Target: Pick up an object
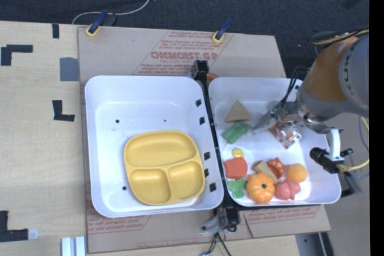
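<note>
Camera view: my gripper [277, 119] sits low in the right white plastic bin [259, 88], near its far right side; I cannot tell its state, the tip blurs into clutter. My grey arm with the orange band [333, 78] is cut off at the right.

Bins rest on a brown cardboard sheet [174, 51] over a pale wooden bench [36, 147]; dark carpet beyond.

Just beside the tip: a crumpled red-and-white wrapper [287, 135]. Near it, a tan wedge [238, 111] and a green block [236, 132]. An orange toy pumpkin [261, 187] lies at the near edge. The left white bin [102, 93] holds a yellow compartment tray [163, 165].
</note>
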You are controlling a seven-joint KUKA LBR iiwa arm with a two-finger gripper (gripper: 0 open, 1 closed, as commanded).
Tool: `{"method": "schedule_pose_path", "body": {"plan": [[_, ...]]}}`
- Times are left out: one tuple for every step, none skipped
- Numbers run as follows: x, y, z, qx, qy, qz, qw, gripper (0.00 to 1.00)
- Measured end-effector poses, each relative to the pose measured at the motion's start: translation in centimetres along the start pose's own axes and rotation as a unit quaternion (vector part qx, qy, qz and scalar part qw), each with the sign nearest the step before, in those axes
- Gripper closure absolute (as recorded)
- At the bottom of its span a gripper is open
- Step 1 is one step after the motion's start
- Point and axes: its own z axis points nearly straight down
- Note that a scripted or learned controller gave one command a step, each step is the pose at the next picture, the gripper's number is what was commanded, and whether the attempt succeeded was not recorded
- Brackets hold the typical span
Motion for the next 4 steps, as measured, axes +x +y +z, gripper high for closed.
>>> {"method": "schedule_pose_path", "body": {"plan": [[-4.9, 3.7, -4.9, 0.011, 0.003, 0.0, 0.9999, 0.0], [-4.6, 1.6, 2.7, 0.009, 0.001, 0.0, 1.0, 0.0], [-4.7, 1.7, 1.3, 0.01, 0.002, -0.001, 0.9999, 1.0], [-0.7, 2.1, 2.3, 0.01, 0.001, 0.0, 0.9999, 1.0]]}}
